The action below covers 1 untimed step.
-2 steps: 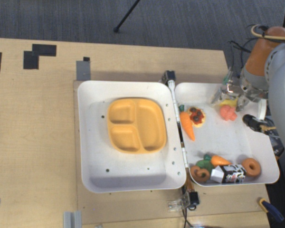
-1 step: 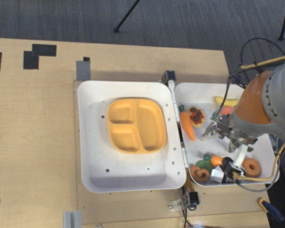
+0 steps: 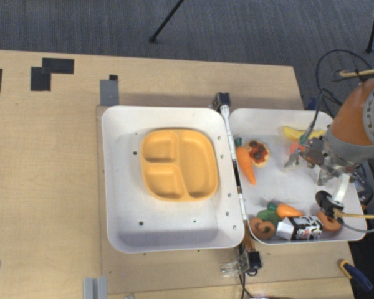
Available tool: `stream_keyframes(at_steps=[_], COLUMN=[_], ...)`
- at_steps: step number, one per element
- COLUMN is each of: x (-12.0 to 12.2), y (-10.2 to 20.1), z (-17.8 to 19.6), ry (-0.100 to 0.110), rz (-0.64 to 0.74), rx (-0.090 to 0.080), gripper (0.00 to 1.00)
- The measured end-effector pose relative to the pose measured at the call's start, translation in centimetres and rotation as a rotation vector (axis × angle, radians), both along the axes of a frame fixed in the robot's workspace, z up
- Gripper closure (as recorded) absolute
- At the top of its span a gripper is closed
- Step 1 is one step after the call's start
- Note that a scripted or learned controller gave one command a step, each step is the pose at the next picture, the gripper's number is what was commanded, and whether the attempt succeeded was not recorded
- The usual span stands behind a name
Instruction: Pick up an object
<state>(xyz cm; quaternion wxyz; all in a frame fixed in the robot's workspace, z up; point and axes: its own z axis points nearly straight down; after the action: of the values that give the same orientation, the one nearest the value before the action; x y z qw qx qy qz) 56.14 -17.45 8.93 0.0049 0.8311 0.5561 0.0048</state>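
The right bin holds several toy foods. A carrot and a round pizza-like piece lie at its left side. A yellow banana sits at the back. My gripper hangs over the bin's right half, just in front of the banana, with its two metal fingers spread and nothing between them. Along the front wall lie a brown donut, a green piece, a small orange piece and a dark bottle with a white label.
A yellow divided plate rests in the left bin. A metal clamp bar runs between the bins. Cables and a brown ring crowd the right bin's front right corner. The wooden bench extends to the left.
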Motion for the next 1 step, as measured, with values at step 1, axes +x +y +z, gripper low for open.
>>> stream_keyframes(at_steps=[1], x=[5.13], y=[-2.05], z=[-0.10], ry=[0.006], rz=[0.256], rx=[-0.002], gripper=[0.00])
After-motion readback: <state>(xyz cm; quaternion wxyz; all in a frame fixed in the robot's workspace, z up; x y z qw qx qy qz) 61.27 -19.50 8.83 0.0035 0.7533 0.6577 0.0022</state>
